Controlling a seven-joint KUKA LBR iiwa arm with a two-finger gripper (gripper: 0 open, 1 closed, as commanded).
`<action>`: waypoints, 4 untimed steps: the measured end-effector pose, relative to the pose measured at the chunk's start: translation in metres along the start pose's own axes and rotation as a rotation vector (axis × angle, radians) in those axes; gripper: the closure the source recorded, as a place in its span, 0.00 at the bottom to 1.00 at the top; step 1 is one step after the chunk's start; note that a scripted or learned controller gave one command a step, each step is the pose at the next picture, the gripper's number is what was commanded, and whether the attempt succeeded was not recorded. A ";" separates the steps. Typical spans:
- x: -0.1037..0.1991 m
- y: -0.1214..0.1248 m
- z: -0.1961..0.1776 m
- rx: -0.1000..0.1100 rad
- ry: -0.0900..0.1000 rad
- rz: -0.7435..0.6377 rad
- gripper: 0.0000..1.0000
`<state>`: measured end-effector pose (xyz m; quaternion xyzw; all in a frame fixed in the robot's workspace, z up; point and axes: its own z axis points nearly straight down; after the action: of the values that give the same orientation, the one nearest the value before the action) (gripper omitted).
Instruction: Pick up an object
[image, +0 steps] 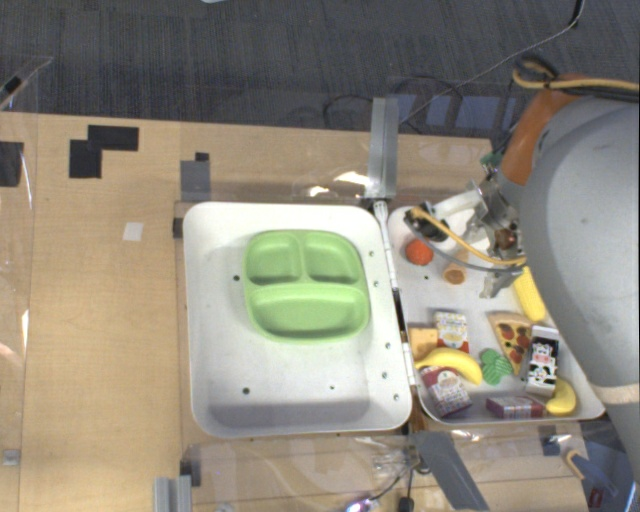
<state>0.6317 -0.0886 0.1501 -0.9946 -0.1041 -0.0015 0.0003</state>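
The gripper (492, 262) hangs low in the right bin (588, 412), its grip state unclear. A red ball (419, 252) lies just left; crowded toys risk a glancing miss.
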 end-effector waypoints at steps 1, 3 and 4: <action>0.000 0.000 0.000 0.000 0.000 0.000 0.00; -0.117 0.022 0.057 -0.006 0.013 0.005 0.00; -0.032 0.000 0.061 -0.002 0.009 -0.005 0.00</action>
<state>0.6006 -0.0953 0.0894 -0.9943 -0.1065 -0.0061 -0.0001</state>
